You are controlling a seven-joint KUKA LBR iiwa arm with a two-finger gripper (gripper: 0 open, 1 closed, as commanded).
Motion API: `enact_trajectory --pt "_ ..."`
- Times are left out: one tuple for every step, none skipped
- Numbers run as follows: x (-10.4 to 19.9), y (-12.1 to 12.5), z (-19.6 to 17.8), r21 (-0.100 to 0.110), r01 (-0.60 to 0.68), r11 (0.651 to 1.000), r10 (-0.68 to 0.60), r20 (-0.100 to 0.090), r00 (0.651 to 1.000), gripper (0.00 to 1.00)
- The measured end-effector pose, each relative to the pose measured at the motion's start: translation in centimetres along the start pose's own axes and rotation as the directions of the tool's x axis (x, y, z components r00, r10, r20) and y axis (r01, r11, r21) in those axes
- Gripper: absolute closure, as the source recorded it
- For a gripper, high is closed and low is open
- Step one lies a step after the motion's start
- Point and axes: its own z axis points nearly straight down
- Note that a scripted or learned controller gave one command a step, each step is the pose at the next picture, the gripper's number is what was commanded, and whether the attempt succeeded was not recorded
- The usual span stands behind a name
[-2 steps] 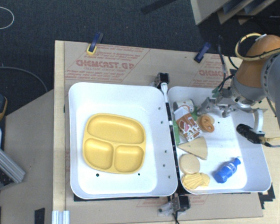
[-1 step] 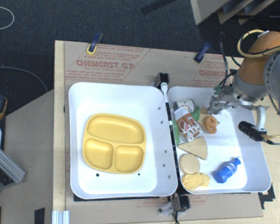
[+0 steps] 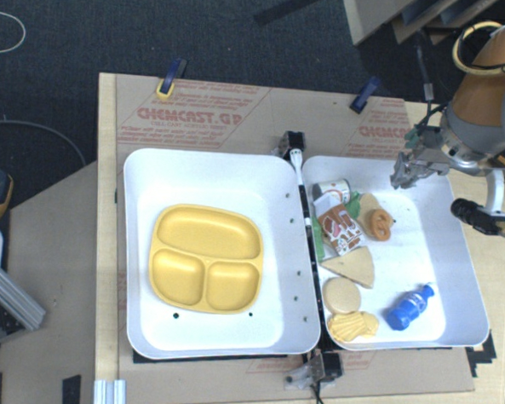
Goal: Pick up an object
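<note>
The right bin (image 3: 453, 269) holds several small items: a brown-and-white snack packet (image 3: 339, 230), a small can (image 3: 333, 192), an orange pretzel-like piece (image 3: 378, 222), a tan wedge (image 3: 353, 267), a round cracker (image 3: 343, 295), a yellow ridged chip (image 3: 353, 326) and a blue bottle (image 3: 409, 307). My gripper (image 3: 405, 175) hangs over the bin's far right corner, above and right of the pretzel piece, with nothing seen between its fingers.
The left bin (image 3: 151, 182) carries a yellow three-compartment tray (image 3: 206, 256). Clamps sit on the board's far edge, blue-and-yellow (image 3: 169, 79) and blue (image 3: 364, 94). A black fitting (image 3: 478, 215) juts over the right bin's right rim. Bare floor lies between the items and the right wall.
</note>
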Motion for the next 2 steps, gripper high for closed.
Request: enact_trajectory --pt "-0.4 0.9 -4.8 0.001 0.0 1.0 0.0 0.0 1.0 1.0" --pt "-0.4 1.0 -6.2 0.004 0.0 1.0 0.0 -0.001 1.0 1.0"
